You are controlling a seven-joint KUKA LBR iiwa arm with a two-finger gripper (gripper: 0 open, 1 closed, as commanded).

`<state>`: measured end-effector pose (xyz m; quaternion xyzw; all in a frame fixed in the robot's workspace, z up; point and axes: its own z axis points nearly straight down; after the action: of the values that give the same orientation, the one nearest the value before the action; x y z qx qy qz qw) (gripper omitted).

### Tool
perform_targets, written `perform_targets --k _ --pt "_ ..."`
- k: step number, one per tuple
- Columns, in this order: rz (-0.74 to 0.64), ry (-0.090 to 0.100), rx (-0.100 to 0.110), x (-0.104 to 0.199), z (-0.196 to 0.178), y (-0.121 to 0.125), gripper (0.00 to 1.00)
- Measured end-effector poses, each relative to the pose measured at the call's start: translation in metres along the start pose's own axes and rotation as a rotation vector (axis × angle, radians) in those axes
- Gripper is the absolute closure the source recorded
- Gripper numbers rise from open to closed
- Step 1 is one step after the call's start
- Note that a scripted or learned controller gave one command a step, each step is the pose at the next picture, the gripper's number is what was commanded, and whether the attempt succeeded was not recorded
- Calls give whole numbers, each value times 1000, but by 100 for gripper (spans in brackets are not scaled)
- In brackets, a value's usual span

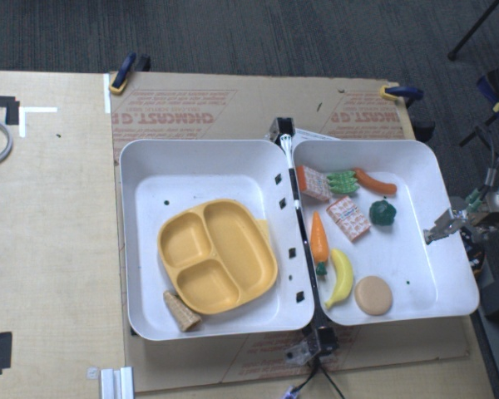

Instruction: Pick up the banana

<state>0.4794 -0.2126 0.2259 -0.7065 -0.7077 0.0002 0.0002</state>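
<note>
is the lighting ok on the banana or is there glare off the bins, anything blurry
Camera view: light is even and soft; the banana reads clearly against the right bin, with a faint shadow under it; no strong glare off the white plastic; the gripper at the right edge looks small and slightly soft.

A yellow banana (341, 278) lies curved in the right bin's lower left, below centre of frame.
</note>
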Motion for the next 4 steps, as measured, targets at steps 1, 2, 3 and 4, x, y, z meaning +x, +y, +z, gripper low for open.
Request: perform_targets --k 1,2,3,4 --pt "66 0 0 65 62 -1 0" --pt "116 1 0 118 134 21 0" --pt "-189 0 -1 106 134 -1 0" --pt "-188 0 -3 106 124 0 100"
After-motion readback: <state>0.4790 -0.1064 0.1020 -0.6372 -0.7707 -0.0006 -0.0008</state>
